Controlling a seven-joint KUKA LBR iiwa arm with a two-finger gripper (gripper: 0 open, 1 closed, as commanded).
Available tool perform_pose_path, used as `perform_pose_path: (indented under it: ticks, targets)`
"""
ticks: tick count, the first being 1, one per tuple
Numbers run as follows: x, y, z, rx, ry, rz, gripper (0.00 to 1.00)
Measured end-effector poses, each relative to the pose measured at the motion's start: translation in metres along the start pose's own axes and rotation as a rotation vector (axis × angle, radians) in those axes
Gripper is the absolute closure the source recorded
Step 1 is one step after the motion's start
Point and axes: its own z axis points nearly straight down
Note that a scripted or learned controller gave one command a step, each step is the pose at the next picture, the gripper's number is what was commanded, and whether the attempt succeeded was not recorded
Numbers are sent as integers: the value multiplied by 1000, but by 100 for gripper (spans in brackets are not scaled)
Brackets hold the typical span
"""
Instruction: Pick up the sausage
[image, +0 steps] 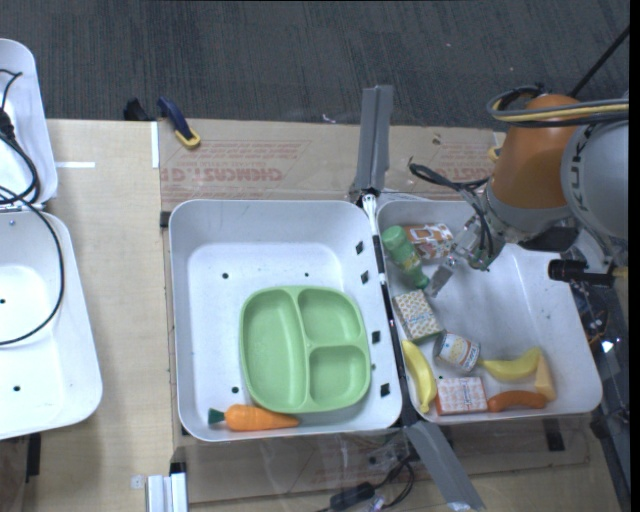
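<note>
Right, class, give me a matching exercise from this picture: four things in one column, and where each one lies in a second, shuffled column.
Things:
1. carrot
2. green divided plate
3. sausage
4. green bottle

Places:
A. middle of the left bin
B. far end of the right bin, near the gripper
C. near left corner of the left bin, beside the plate
D. near edge of the right bin, by the wedge of cheese

Pairs: 1-C, 2-A, 3-D, 4-B
</note>
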Motion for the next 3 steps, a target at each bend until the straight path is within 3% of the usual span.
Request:
perform_pose_path:
  ticks: [1, 2, 3]
  targets:
    - [34, -32, 0, 4, -1, -273, 0]
    - [12, 15, 6, 4, 13, -108, 0]
    - [1, -15, 2, -5, 2, -133, 0]
